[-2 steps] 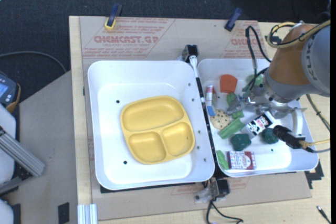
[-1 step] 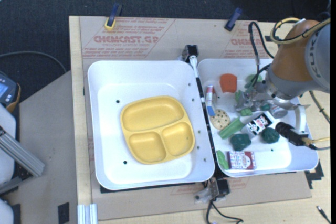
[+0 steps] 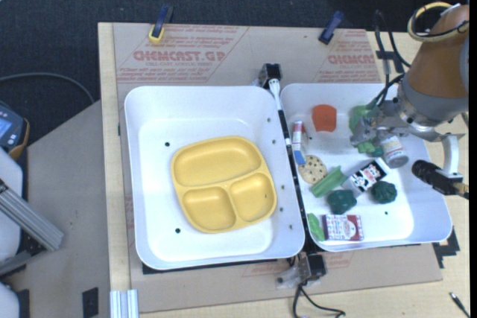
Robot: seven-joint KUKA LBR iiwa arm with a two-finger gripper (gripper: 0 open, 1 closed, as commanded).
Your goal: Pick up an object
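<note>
My gripper [image 3: 370, 139] hangs low over the upper right part of the right bin [image 3: 425, 231], and from this angle I cannot tell how it is set or whether it pinches anything. Something green [image 3: 361, 118] shows just at its left side, touching or partly under the gripper, too hidden to name. Just beside it on the lower right lies a small can [image 3: 394, 153] with a white label, tipped on its side.

Below that a black-and-white packet [image 3: 368, 176] lies between a light green block [image 3: 326, 182] on its left and a dark green lump [image 3: 384, 192] on its right. A second dark green lump [image 3: 342, 199] sits under the block. Near the bin's front edge lies a red and green carton [image 3: 339, 227].

Toward the left wall are an orange cup [image 3: 324, 118], a marker pen [image 3: 297, 141] lying along the wall, and a speckled cookie [image 3: 312, 168] just below the pen.

The left bin [image 3: 149, 227] holds a yellow divided plate [image 3: 223, 181] in its middle, well apart from me.
</note>
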